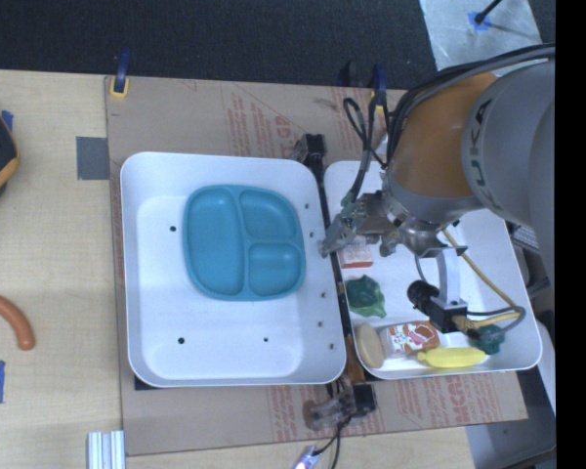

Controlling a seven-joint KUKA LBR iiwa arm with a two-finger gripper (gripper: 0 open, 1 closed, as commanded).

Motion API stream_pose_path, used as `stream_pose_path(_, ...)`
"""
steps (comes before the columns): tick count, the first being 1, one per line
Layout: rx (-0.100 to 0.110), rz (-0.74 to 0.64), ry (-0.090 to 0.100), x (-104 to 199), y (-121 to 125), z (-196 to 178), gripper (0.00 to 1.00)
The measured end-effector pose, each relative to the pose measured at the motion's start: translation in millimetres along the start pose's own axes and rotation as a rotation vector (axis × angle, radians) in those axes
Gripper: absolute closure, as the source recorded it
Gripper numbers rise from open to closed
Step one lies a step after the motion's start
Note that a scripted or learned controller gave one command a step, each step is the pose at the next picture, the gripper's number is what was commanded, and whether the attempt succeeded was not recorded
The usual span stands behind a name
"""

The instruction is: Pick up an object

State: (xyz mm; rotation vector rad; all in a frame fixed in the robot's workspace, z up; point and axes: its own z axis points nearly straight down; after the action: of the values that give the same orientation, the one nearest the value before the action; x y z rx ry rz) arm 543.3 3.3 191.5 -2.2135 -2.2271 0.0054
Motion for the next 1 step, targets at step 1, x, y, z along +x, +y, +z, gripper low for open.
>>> stream_pose_path(1, 0.001, 0.002, 0.000, -37.7, -43.3, 0.3, 0.00)
